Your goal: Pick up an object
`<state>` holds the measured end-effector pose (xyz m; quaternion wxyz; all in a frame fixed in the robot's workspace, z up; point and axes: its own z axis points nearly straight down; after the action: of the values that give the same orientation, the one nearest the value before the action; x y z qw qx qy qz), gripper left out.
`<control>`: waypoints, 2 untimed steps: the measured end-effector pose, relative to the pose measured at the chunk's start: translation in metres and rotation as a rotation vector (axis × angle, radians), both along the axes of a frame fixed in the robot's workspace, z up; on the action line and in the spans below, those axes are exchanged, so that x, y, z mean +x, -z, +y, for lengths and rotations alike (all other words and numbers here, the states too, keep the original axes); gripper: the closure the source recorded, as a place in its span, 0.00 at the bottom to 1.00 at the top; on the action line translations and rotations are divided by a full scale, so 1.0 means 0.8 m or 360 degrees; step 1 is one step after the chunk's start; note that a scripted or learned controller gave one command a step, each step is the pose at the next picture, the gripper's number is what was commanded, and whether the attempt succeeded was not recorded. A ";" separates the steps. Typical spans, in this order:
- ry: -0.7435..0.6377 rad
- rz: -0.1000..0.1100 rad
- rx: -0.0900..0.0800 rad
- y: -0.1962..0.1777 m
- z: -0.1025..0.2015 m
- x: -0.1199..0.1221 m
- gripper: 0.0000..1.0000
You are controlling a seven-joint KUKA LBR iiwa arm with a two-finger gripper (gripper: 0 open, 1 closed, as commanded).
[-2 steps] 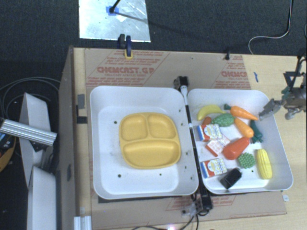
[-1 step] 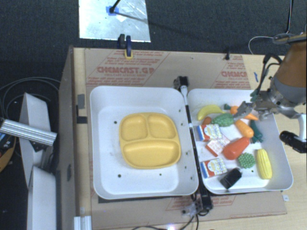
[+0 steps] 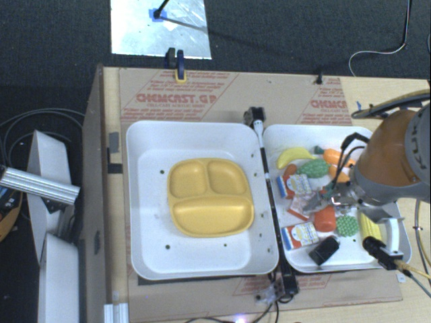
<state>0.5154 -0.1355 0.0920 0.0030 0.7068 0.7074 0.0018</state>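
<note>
At the near edge of the right bin [image 3: 397,258], about six o'clock within it, a black block [image 3: 324,250] lies tilted, its long axis running from seven to one o'clock. Just left of it sits a small white packet [image 3: 300,234] with red print. To the right, at four o'clock, a corn cob [image 3: 371,226] lies against the near right wall beside a green bumpy piece [image 3: 347,226].

Toward the middle of the bin, the gripper [image 3: 331,197] hangs low over the clutter, its arm [image 3: 396,157] reaching in from three o'clock. It appears lowered there to try for something in the crowded centre. Whether its fingers are apart or closed I cannot tell, and nothing is visibly held between them. Directly beneath and just nearer lies a red-orange piece [image 3: 325,218], the likeliest target in my judgement; it looks blocky, with no clear long axis. Clear wrapped packets [image 3: 300,192] lie at its ten o'clock.

Farther back, a green piece [image 3: 313,169] sits beside a banana [image 3: 295,156], whose curve runs roughly from eight to two o'clock, ends turned toward the near side. An orange piece [image 3: 333,157] lies at the far right.

In the left bin [image 3: 145,180], a yellow divided plate [image 3: 209,196] rests flat near the centre, two small compartments on the far side.
</note>
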 end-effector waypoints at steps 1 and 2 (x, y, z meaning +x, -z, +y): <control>0.0004 -0.0017 -0.0008 0.004 0.002 -0.030 0.00; -0.0004 0.0008 0.0003 0.010 0.042 -0.007 0.00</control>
<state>0.5098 -0.1016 0.0843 0.0004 0.7060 0.7083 0.0007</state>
